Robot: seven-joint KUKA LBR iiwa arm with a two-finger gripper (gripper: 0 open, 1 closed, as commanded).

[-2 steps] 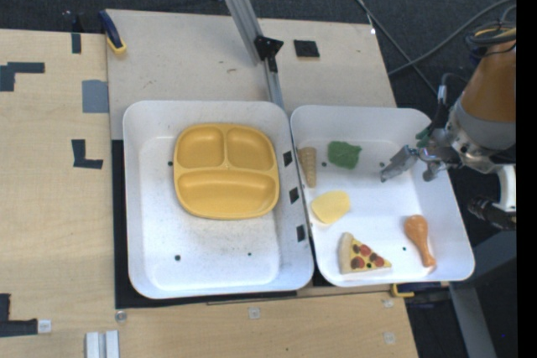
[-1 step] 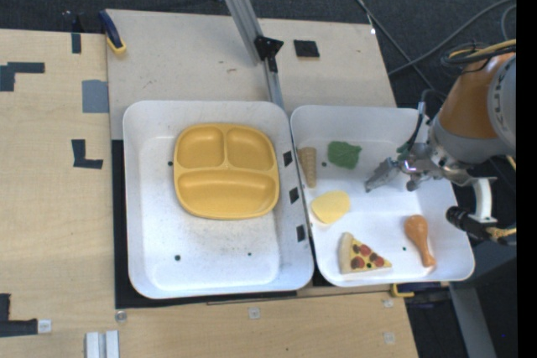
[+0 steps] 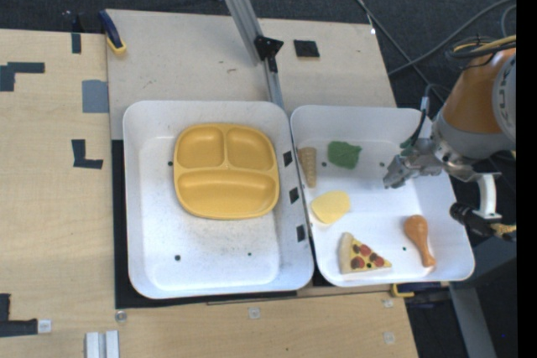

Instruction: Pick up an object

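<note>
Over at 3 o'clock, gripper (image 3: 394, 177) hovers pre-grasp beside green toy (image 3: 343, 153); jaws unreadable, needs lining up.

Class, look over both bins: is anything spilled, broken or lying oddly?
Nothing stands out. The yellow plate lies flat in the left bin; the toy foods, such as the pizza slice and drumstick, lie apart in the right bin.

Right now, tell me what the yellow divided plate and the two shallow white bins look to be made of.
The yellow divided plate looks like moulded plastic with a matte finish: one even colour, soft rounded compartment ridges. The shallow white bins look like thin formed plastic, smooth with a slight sheen and rounded corners; the left one has dark specks.
</note>
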